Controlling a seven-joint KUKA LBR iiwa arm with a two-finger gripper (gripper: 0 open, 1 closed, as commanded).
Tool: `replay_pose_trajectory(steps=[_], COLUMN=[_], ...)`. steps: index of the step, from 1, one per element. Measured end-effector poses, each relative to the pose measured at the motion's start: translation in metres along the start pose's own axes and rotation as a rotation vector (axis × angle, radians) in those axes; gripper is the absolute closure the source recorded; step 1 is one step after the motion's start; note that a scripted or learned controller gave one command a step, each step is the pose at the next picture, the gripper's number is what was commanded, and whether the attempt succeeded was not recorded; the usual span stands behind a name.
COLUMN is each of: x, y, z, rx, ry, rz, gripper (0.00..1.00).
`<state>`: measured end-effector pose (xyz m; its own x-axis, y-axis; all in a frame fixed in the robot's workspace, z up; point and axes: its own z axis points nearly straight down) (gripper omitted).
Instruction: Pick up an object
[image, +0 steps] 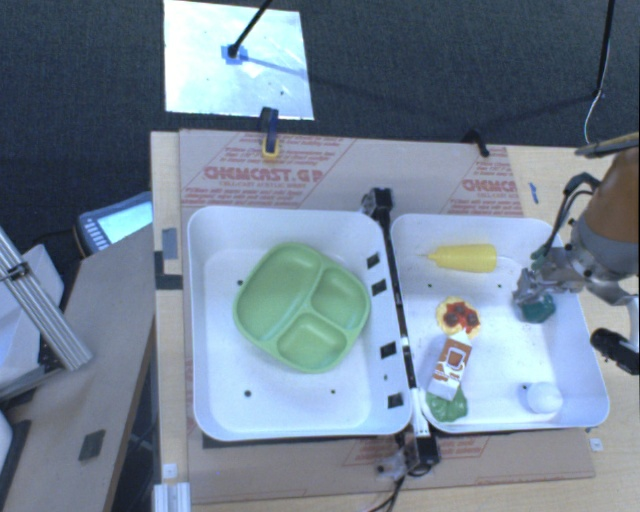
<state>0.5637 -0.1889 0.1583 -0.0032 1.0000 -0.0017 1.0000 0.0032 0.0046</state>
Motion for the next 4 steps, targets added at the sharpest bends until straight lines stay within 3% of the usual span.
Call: replay_pose_trajectory(steps=[2, 4], x=[0.000, 0.116], y=[-0.009, -0.013], z=[-0.108, -0.095], rx=[-0.004, 0.003], ry=[-0.001, 0.003], rz=[-0.001, -0.007], gripper=[1.00, 1.00])
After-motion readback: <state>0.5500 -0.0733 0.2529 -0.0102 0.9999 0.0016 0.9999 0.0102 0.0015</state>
